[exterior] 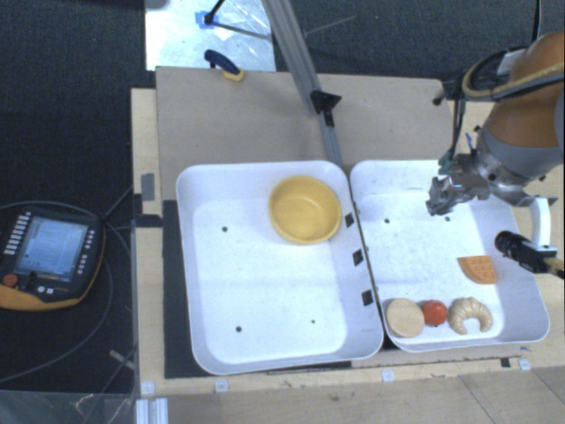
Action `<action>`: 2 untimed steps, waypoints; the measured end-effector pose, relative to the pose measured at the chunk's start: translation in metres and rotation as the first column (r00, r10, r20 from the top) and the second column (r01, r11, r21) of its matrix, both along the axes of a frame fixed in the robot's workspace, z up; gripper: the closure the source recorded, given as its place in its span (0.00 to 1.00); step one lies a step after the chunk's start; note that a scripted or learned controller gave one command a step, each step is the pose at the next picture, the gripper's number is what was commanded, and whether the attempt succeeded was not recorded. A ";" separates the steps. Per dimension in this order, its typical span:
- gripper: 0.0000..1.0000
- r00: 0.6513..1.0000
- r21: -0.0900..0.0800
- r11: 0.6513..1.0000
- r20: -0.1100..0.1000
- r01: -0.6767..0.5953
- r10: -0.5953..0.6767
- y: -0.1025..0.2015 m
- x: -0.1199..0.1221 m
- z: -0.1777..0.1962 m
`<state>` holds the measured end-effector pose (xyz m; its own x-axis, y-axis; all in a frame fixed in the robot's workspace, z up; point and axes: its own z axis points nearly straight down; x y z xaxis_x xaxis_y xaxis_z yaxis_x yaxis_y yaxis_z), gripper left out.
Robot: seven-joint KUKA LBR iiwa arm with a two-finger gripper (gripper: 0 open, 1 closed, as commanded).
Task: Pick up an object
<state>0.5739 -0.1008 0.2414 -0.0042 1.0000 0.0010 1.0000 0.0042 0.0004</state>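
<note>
Two shallow white bins (265, 325) are set on a bench. Whether anything is gripped cannot be told: the gripper (439, 197) is poised over the right bin's far half. Nothing is lifted yet; the tan croissant-shaped object (470, 314) is left at its near edge.

Arm (521, 104) enters from right edge of view, upper right. Orange band sits above grey wrist section. Wrist angles down and to view's left. Gripper (439, 199) points downward-left, over far part of right bin (530, 329), near its back edge. Fingertips dark, small, too blurred to judge gap. Nothing visible between them. Black cable runs along arm.
</note>
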 end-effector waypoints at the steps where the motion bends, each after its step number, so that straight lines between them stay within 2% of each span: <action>1: 1.00 1.000 0.000 1.000 0.000 0.000 0.000 0.047 0.004 -0.011; 2: 1.00 1.000 0.000 1.000 0.000 0.000 0.000 0.094 -0.002 -0.009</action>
<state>0.5722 -0.0070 0.2319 -0.0041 1.0000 0.0012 1.0000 0.0041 0.0008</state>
